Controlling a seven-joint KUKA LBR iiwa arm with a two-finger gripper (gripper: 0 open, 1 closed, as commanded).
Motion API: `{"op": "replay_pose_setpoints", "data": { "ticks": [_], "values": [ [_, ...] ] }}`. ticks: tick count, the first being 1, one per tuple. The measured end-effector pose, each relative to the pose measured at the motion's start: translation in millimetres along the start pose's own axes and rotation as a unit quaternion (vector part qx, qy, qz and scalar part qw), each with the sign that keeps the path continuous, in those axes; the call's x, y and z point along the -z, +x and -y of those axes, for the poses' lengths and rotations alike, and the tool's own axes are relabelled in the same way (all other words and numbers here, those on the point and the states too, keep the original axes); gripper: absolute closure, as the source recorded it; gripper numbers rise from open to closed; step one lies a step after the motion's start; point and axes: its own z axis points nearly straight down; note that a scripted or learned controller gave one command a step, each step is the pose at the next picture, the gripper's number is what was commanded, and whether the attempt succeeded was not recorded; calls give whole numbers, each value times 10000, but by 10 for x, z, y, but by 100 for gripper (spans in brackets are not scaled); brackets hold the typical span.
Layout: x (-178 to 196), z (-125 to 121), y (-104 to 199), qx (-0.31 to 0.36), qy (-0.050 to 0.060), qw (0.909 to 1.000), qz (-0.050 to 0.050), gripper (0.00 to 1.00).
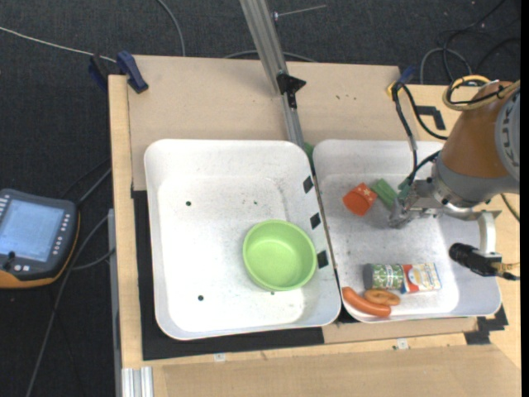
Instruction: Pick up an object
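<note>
The right bin holds several small items. A red-orange cup-like piece lies near its left wall, with a green block touching its right side. My gripper is low over the bin floor just right of the green block, below the grey and orange wrist. A green, white and red packet lies near the bin's front. An orange-red sausage-shaped toy rests at the front left corner. A lime green bowl sits in the left bin.
A metal pole slants down to the gap between the bins. Black cables trail off the arm over the right bin's back edge. A black part of the arm hangs over the bin's right side. A pendant lies left of the bench.
</note>
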Motion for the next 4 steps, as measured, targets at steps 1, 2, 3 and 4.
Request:
{"op": "replay_pose_setpoints", "data": {
  "ticks": [1, 2, 3, 4],
  "values": [
    [617, 26, 10, 1, -17, 10000, 6, 100],
    [1140, 15, 10, 1, -14, 10000, 5, 100],
    [1085, -55, 591, 24, 5, 10000, -6, 100],
    [1237, -125, 1092, 19, 1, 10000, -5, 100]
  ]
}}
